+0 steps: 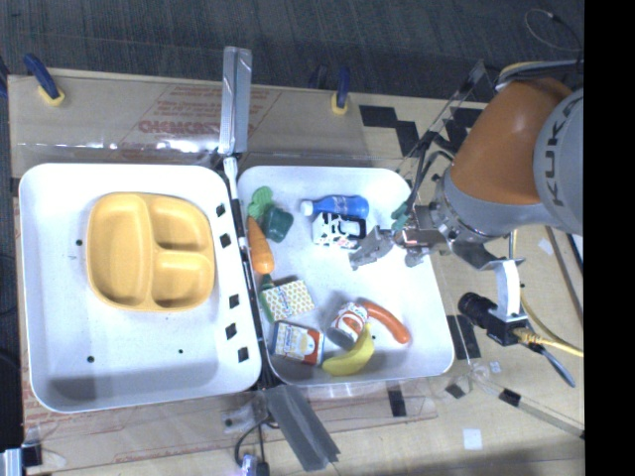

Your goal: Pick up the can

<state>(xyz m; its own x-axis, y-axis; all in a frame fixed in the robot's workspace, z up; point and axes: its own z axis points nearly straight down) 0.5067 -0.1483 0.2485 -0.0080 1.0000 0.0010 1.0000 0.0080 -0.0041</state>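
So the gripper is hanging over the right bin, out on the end of the grey arm with that glossy orange band. Its metal fingers are sitting apart with nothing between them, so it's released, not grasping anything.

The can is lying on its side down near the front of that same bin: short, round, with a red and white label. It's wedged in pretty tight, touching the curved yellow banana below it and the smooth red-orange sausage-looking thing on its right. The claw is hovering well apart from it, further back in the bin.

Other stuff crowding in there: a blue plastic bottle lying flat, a black-and-white cow-print carton right under it, an orange carrot along the left wall, something green and lumpy above it, plus two small printed boxes.

The left bin is holding a matte yellow divided plate with rounded corners.
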